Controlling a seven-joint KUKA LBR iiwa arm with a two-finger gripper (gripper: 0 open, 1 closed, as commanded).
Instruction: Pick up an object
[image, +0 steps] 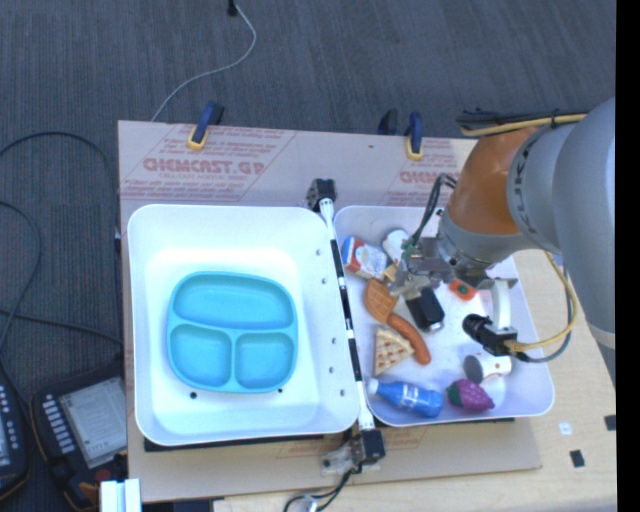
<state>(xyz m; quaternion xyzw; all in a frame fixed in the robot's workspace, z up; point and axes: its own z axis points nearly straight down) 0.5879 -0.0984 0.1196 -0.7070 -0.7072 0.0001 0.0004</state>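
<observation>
a: where was the gripper (418, 285)?
b: low in the right bin (535, 400), near its left wall, over the hot dog (408, 336). finger state: couldn't tell.
a: hot dog axis?
b: diagonal, upper-left to lower-right, beside the waffle (391, 352).

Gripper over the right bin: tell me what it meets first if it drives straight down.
Most likely the small black object just under the gripper, with the sausage close beside it. Height above the toys is unclear from this slanted view.
</observation>
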